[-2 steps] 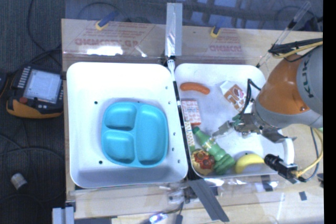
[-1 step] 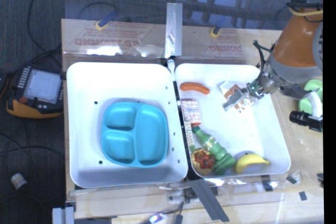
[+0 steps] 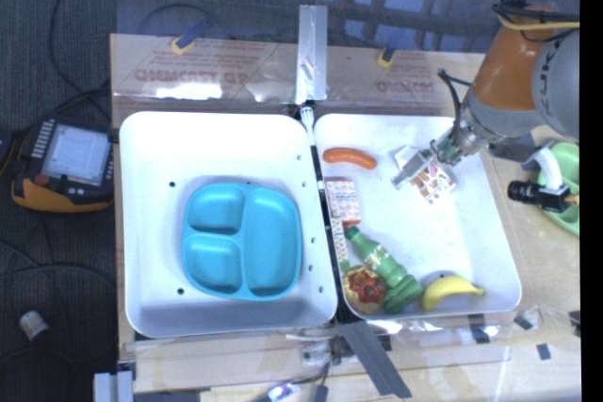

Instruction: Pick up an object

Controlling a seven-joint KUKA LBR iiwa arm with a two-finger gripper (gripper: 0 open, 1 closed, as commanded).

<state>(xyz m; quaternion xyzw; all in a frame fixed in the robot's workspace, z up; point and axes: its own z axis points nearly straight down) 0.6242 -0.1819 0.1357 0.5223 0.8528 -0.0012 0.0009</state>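
End effector [image 3: 443,152] low over small red-and-white patterned carton [image 3: 431,183] in right white bin [image 3: 490,231]; finger state impossible to tell. Probably light, crushable; best pinched across narrow sides.

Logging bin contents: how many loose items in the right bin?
6, maybe more hidden: sausage top left, small packet under the gripper, snack wrapper along the divider, green bottle, pizza slice, banana at the front.
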